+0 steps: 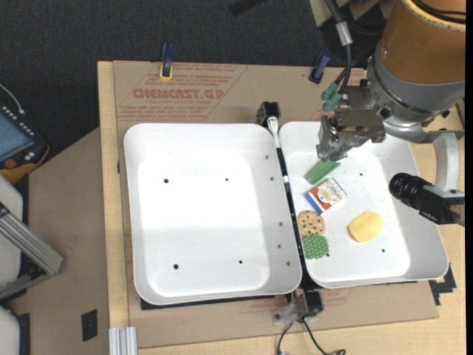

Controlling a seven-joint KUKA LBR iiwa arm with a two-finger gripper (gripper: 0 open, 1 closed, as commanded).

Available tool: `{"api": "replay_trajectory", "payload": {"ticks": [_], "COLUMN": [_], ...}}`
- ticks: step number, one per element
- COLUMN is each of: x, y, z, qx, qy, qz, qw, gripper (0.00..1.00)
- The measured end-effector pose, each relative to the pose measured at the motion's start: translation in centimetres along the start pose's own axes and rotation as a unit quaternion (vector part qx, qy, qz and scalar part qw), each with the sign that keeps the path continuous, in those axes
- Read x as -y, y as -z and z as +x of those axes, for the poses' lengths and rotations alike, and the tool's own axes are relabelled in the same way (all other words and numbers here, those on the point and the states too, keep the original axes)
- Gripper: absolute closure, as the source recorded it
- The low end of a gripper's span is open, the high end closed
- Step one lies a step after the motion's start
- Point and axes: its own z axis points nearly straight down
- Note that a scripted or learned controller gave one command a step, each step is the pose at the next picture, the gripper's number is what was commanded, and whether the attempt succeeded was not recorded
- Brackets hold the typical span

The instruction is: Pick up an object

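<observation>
While the fingers (334, 151) hover over the green block (322, 171), their state is unclear

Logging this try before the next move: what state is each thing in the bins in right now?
gripper: low over the right bin, just above the green block
green block: flat, under the gripper
red, white and blue packet: flat
yellow lump: resting alone
tan disc: touching green disc
</observation>
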Motion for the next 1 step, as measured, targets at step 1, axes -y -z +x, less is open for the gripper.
{"api": "replay_trajectory", "payload": {"ticks": [1], "x": [-0.07], "y": [1.02], "z": [0.03], "qx": [0.000], "qy": [0.000], "qz": [-0.001], "qw": [1.0000], "gripper": [1.00]}}
